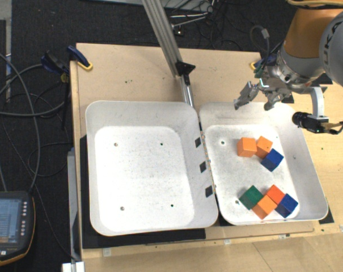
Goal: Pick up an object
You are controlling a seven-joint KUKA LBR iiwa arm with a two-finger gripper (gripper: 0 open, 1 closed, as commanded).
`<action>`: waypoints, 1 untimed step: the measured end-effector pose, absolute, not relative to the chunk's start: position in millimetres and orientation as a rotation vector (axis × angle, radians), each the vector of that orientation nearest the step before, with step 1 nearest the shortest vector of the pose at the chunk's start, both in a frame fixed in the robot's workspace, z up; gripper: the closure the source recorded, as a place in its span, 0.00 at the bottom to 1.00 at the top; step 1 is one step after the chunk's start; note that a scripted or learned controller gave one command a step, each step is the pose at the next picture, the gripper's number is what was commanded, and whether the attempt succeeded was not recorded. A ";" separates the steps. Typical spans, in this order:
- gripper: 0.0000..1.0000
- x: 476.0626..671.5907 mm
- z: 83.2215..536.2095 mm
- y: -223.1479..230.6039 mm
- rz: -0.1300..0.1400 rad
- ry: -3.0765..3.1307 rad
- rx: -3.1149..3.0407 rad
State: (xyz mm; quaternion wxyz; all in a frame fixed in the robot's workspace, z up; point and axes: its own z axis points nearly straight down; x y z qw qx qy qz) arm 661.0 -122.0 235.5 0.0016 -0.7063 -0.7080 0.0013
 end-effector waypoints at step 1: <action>0.00 661.8 238.4 -121.9 0.001 -2.226 -2.218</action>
